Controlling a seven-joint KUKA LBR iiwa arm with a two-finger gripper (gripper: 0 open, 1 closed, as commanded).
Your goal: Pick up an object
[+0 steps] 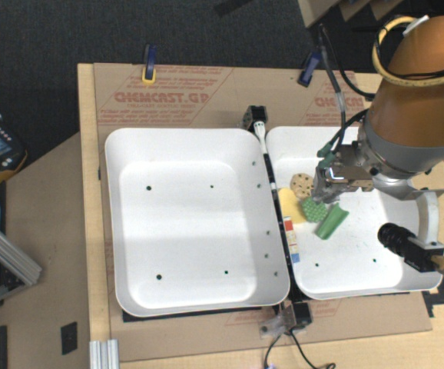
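Observation:
My gripper (pixel 322 194) hangs low over the middle of the right bin (pixel 360 279), right above a small cluster of things. A green block (pixel 333 223) lies tilted just below and right of it. Partly under the gripper tip sits a green dotted piece (pixel 311 209). A tan round disc with holes (pixel 301 182) lies to the gripper's left, and a pale yellow piece (pixel 287 203) sits beside the bin's left wall. No thing shows between the gripper's tips.
The left bin (pixel 130 206) sits beside the right one, with a black divider strip (pixel 272 183) between them. A small red, white and blue item (pixel 290 233) lies along the right bin's left wall. Blue clamps (pixel 150 58) hold the cardboard at the back.

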